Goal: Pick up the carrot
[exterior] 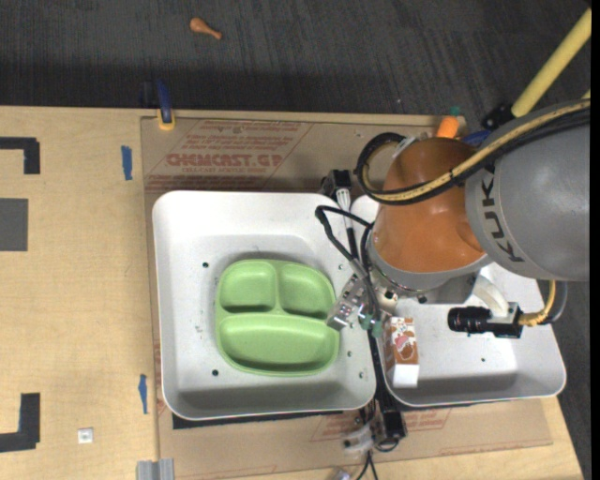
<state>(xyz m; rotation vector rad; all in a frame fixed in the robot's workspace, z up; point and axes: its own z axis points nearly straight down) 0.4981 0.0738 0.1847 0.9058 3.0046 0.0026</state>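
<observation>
The gripper point(350, 307) hangs low at the seam between the two bins, at the 3 o'clock edge of the green plate point(277, 314) and just at 10 o'clock of a small box point(403, 349); I cannot tell how far open it is or whether it has hold of anything. The only carrot-like thing I can pick out is a small orange tapered piece point(204, 28) on the dark floor, far off at 11 o'clock from the left bin point(178, 281) and well apart from the gripper, though I cannot be sure it is the carrot. To do this step well, I judge the arm should rise clear of the plate rim and box, confirm the target, then descend straight across its narrow width.
</observation>
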